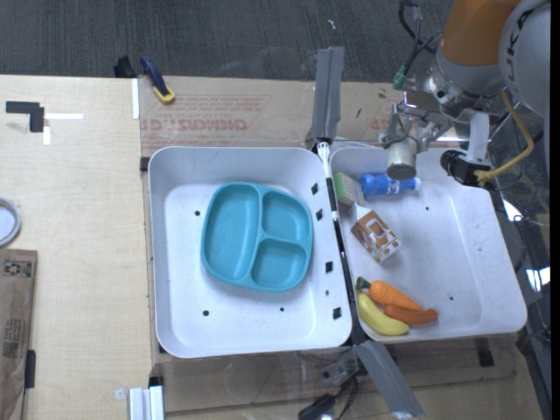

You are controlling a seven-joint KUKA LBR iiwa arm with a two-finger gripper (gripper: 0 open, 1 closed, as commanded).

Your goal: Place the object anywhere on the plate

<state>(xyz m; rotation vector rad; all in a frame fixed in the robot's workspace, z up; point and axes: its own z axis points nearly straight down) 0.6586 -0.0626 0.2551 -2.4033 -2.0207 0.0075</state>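
Observation:
A blue sectioned plate [258, 236] lies in the left bin [162, 261], with nothing on it. The right bin [472, 252] holds a blue bottle [385, 185] lying on its side, a brown and white box [375, 236], an orange carrot [398, 297] and a yellow banana [381, 318]. My gripper [401, 166] hangs at the far left corner of the right bin, just above the blue bottle. Its tip hides part of the bottle's top edge.
A green item [343, 188] lies against the wall between the bins, next to the bottle. A grey post [328, 94] stands behind the divider. A clamp [156, 80] and a tape roll [7, 222] sit on the bench at left.

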